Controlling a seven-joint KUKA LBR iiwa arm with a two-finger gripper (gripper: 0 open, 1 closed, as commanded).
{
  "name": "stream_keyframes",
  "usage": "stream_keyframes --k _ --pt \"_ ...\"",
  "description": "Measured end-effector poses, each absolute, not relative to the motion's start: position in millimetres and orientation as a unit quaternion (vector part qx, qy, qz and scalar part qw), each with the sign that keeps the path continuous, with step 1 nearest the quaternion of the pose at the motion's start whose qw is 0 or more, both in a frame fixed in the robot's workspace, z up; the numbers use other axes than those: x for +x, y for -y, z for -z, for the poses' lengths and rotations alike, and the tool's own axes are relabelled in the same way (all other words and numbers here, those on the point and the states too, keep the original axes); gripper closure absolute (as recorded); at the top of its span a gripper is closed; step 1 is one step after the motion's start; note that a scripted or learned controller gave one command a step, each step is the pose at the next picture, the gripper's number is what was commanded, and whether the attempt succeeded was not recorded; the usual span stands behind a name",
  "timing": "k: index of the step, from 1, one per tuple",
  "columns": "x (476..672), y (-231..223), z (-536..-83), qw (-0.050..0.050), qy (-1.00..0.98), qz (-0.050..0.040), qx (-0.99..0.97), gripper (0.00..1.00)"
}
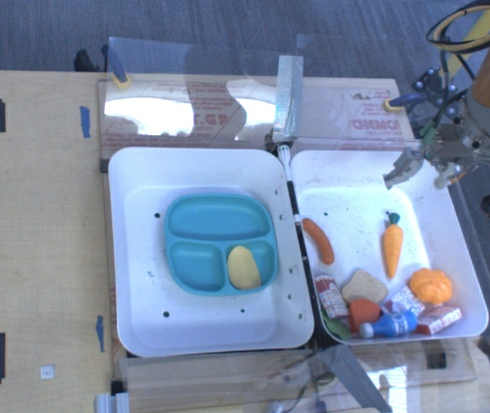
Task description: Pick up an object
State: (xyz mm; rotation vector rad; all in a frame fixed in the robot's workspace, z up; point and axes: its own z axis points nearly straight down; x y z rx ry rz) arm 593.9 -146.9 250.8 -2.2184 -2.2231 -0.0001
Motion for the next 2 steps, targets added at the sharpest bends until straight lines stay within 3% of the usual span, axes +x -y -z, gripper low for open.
stream_keyframes --k 1,2 --pt "564.7 209.4 -132.4 0.004 0.709 -0.0030 -0.705 0.00" --pt "545.5 183.9 -87.0 -0.002 0.749 0.0013 -0.662 0.00"
